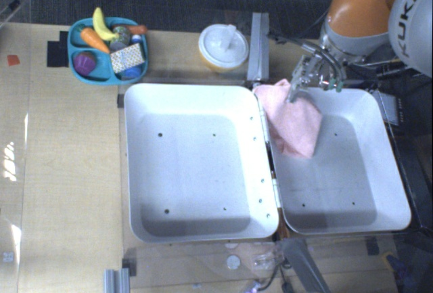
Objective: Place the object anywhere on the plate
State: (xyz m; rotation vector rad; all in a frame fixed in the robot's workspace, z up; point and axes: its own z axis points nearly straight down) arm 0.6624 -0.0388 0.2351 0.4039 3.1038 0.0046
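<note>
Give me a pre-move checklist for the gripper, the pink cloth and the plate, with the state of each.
1. Gripper over the pink cloth: ok, at the cloth's upper edge in the right bin.
2. Cloth secured between the fingers: cannot tell.
3. Cloth clear of the bin wall: not ok, it drapes against the divider by the left bin.
4. Plate located: cannot tell; a blue sectioned tray with toy food sits at the far left.
5. Path to the tray: not ok, the white lidded cup stands in between.
</note>
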